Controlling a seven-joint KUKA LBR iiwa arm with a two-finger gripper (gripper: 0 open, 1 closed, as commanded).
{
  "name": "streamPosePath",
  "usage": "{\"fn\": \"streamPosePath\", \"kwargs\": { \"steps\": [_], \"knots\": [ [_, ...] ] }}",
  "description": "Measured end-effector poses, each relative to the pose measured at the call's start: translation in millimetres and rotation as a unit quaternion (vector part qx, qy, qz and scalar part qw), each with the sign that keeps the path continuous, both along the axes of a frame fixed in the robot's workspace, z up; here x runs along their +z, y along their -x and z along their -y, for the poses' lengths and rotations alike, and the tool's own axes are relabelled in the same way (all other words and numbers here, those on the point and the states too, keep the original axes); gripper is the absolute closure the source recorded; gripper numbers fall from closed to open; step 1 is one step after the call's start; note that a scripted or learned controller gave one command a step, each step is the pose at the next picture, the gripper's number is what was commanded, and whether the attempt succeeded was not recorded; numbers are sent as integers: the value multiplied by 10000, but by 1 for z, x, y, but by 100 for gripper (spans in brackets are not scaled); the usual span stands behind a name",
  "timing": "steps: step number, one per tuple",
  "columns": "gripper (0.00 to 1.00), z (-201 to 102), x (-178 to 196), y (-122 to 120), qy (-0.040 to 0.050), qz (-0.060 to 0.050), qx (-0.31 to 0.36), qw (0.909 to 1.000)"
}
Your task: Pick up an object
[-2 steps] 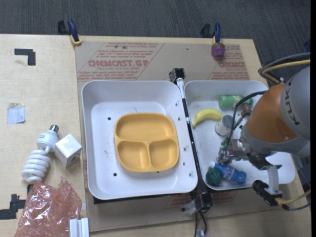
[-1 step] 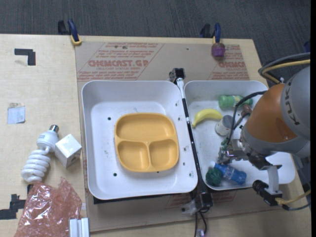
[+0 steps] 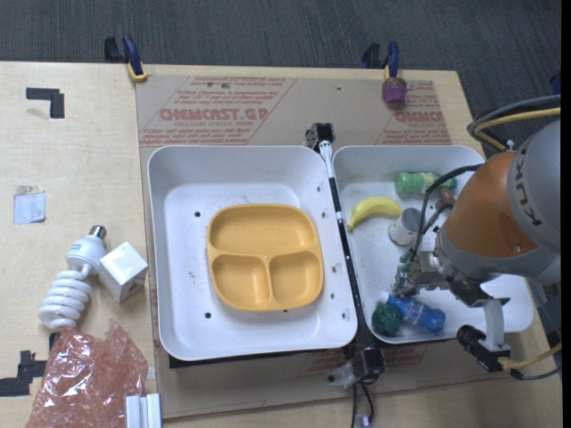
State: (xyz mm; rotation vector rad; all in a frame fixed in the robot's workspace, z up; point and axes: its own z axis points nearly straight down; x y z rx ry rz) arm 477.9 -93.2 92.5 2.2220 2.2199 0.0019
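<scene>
Claw point(image 3: 412, 279) over blue bottle point(image 3: 417, 314), grip state can't tell. Bottle lies flat below the banana point(image 3: 374, 209), long axis left-right, green end point(image 3: 387, 319) pointing left.

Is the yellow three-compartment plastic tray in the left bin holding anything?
Empty. The yellow three-compartment plastic tray lies flat in the left white bin, and all three compartments show bare yellow bottoms.
</scene>
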Motion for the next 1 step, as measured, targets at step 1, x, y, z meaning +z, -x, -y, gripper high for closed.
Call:
{"fn": "streamPosePath", "kwargs": {
  "steps": [1],
  "knots": [
    [0, -1, 0, 0, 0, 2, -2, 10000]
  ]
}}
